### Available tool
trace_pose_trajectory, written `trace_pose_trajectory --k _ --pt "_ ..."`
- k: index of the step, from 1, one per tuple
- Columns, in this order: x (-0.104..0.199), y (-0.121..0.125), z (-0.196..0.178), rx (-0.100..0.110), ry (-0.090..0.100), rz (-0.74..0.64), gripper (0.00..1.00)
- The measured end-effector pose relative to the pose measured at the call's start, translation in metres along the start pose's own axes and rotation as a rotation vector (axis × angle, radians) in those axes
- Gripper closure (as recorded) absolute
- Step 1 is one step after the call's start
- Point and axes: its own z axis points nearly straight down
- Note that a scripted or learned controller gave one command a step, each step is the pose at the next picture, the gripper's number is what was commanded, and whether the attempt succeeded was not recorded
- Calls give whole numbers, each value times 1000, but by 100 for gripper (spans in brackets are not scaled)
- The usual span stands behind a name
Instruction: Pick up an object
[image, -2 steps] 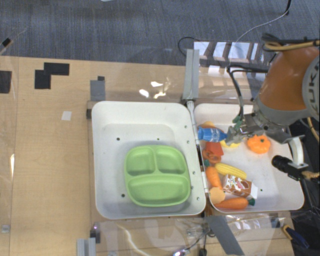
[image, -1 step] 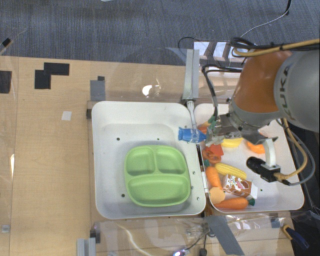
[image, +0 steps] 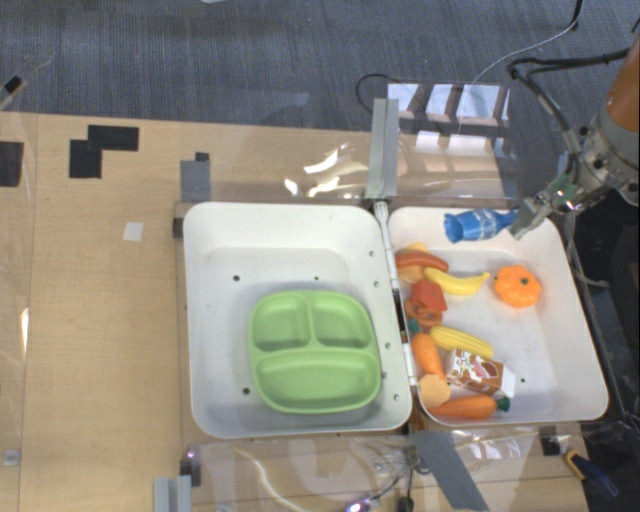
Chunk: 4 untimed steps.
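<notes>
The end effector (image: 527, 215), grip state unclear, touches the blue bottle (image: 478, 225); the carton's (image: 473, 373) print is unreadable.

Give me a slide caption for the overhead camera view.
End effector beside blue bottle in toy-food bin; green tray alongside.

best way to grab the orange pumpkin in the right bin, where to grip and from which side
Probably from straight above, fingers closing across the round body of the orange pumpkin, on either side of its small green stem. It sits upright and apart from the other toys, with bare bin floor around it, so the fingers have room. The gripper is already close, near the blue bottle.
</notes>
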Motion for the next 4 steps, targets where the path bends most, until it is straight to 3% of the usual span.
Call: trace_pose_trajectory --k 1,2,3,4 --pt "4 3 184 3 4 -233 100" --pt "-16 11 266 3 2 189 100" --pt "-81 76 282 3 0 170 100" --pt "-34 109 182 -1 0 72 100"
